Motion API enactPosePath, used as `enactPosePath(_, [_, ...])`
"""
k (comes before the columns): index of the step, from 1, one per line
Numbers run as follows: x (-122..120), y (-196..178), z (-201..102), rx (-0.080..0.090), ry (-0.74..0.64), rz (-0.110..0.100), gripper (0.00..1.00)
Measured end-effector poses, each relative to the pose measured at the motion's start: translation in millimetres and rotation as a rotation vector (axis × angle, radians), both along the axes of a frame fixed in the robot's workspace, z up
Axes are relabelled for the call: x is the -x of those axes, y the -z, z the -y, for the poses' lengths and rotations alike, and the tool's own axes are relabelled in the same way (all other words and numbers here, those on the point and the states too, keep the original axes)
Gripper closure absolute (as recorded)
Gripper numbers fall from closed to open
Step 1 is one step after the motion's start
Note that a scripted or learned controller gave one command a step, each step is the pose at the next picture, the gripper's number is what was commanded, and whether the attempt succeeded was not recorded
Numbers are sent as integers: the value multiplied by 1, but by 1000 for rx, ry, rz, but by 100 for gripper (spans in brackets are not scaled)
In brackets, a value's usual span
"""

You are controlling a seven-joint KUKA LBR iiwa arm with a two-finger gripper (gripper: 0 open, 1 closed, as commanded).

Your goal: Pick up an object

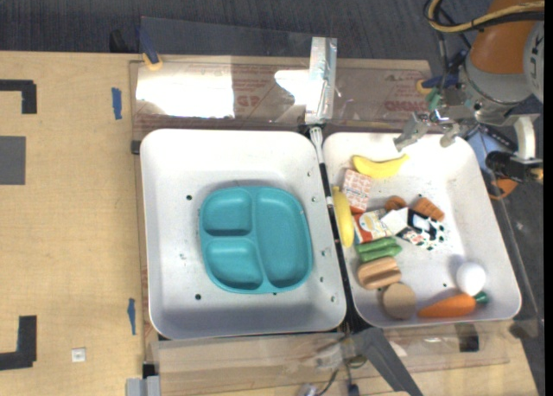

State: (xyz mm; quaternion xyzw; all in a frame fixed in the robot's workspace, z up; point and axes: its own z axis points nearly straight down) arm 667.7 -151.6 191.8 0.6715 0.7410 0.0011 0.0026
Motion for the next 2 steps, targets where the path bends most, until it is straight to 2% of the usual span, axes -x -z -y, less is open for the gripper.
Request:
enactPosePath(1, [0, 29, -20, -2, -363, -6, 0])
enactPosePath(2, [0, 42, -15, 0, -713, -4, 0])
